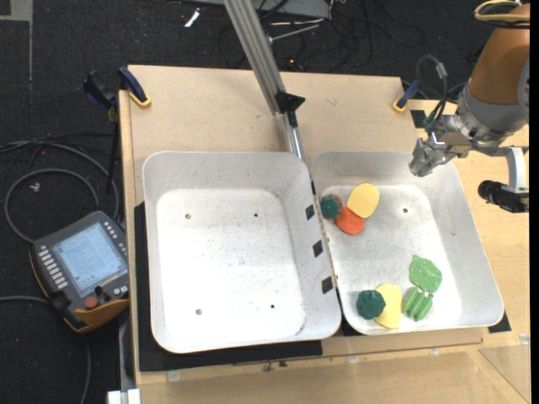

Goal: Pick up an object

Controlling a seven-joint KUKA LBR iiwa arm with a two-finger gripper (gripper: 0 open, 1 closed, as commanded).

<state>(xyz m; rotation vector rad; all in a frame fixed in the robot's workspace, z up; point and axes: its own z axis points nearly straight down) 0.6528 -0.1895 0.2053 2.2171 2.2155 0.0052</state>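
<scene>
The right bin [455, 225] holds several small toy items. A yellow piece [363, 199], an orange-red piece [350, 222] and a dark green piece [329, 207] cluster near its upper left. Near its front lie a dark green piece [369, 304], a yellow piece [389, 305], a light green leafy piece [425, 273] and a green piece [417, 304]. My gripper [423, 162] hangs over the bin's far rim, up and right of the yellow piece, with nothing seen in it. The arm's grey wrist and orange band rise behind it at the right.
The left bin [168, 225] sits beside the right one. A slanted metal pole [257, 49] crosses the bench's far side and ends near the bins' shared edge. Yellow clamps [137, 97] sit at the bench's far corners. A teach pendant [80, 263] lies on the floor at left.
</scene>
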